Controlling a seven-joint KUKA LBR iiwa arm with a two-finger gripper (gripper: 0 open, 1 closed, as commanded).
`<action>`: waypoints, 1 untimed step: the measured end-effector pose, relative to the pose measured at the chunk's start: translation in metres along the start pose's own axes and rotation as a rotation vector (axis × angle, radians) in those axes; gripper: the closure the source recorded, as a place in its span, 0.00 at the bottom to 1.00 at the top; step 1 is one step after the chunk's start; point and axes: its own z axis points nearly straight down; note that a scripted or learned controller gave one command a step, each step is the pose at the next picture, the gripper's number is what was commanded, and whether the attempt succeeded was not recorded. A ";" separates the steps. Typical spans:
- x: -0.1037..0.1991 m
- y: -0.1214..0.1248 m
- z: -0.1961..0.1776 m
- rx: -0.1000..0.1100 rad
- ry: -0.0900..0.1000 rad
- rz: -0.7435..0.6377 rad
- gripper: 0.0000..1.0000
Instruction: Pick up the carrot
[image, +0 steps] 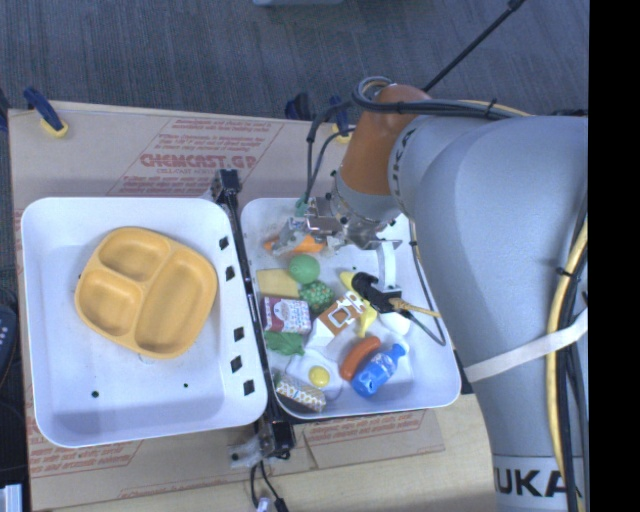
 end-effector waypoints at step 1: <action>0.000 0.000 -0.011 0.001 0.000 -0.004 1.00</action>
